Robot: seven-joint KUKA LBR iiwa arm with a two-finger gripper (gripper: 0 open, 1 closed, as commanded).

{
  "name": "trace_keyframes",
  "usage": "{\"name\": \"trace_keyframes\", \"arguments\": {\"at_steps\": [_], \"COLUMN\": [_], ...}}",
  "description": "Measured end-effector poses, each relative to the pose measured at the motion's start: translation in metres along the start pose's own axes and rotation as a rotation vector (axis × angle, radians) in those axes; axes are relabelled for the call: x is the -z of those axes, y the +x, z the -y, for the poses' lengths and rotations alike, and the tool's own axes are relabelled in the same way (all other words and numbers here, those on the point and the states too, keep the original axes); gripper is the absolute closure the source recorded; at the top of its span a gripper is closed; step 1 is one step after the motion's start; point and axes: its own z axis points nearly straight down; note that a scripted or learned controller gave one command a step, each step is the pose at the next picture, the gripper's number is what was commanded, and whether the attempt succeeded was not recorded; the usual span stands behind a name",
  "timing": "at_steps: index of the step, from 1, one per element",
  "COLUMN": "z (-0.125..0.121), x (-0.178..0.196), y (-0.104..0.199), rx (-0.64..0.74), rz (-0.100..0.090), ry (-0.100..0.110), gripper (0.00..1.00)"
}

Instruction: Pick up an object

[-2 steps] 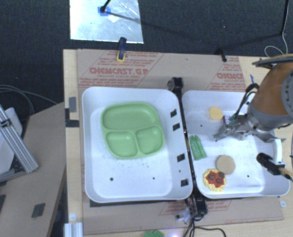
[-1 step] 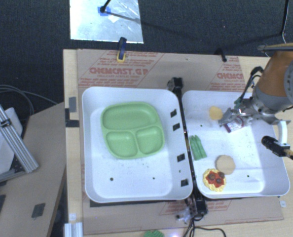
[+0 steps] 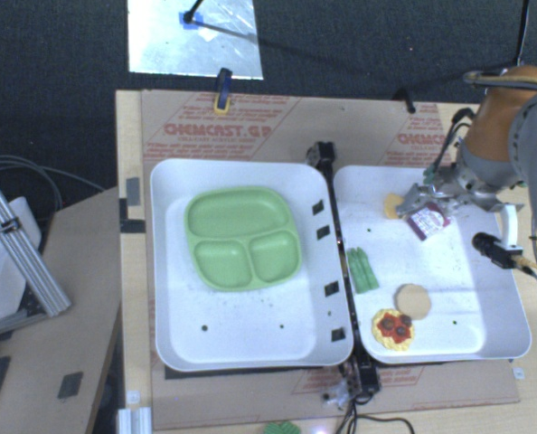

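From the camera view above, the surface carries two shallow white bins side by side. The left bin holds a green divided plate, lying near that bin's far edge. In the right bin, the pincer sits low near the far edge, at the end of the grey arm that reaches in from the right. A small purple and white packet lies directly beneath the pincer, touching it, but whether the pincer is clamped on it cannot be told. A yellow piece lies just beside the packet on its left. A green ridged toy vegetable lies along the bin's left edge, and near the bin's front left corner a tan round cookie lies just above a small toy pizza.
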Motion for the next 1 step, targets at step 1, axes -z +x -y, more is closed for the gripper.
{"name": "trace_keyframes", "arguments": {"at_steps": [1], "z": [-0.0025], "x": [0.0149], "y": [-0.0024], "rx": [0.002], "rz": [0.008], "ry": [-0.014], "gripper": [1.0]}}
